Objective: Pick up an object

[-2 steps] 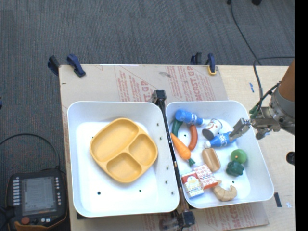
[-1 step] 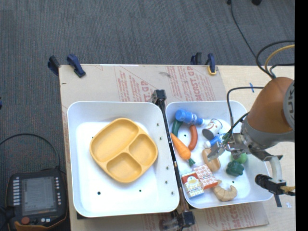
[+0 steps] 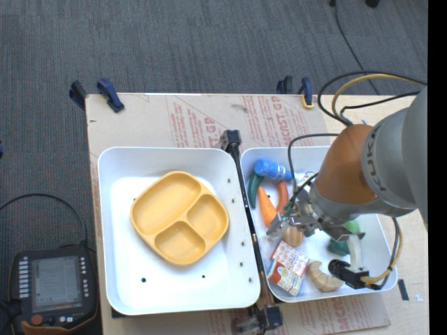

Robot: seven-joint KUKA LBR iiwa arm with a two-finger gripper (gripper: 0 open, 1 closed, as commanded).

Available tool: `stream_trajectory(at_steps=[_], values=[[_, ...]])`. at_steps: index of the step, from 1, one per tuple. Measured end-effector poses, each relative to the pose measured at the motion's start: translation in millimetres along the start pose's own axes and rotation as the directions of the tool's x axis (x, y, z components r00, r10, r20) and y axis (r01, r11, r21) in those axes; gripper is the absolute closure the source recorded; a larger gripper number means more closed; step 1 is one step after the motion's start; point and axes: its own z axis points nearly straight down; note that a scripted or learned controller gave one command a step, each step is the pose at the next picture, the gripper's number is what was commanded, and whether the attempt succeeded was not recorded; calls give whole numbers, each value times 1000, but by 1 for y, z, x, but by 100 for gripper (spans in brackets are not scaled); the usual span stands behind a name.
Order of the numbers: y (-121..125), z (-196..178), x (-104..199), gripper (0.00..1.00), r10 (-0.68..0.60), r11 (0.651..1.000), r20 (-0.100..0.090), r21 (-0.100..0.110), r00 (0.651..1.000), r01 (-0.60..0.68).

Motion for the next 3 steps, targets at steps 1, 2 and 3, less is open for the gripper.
stream_trajectory(at_steps=[1,2,3], values=[[0,-7,-1,100,5,1000,-1,6,1000,-5],[0,-13,-1,100,7,1000,-2,11,1000,-7],[-32,-100,29,100,0,1000,1,-2,1000,0]])
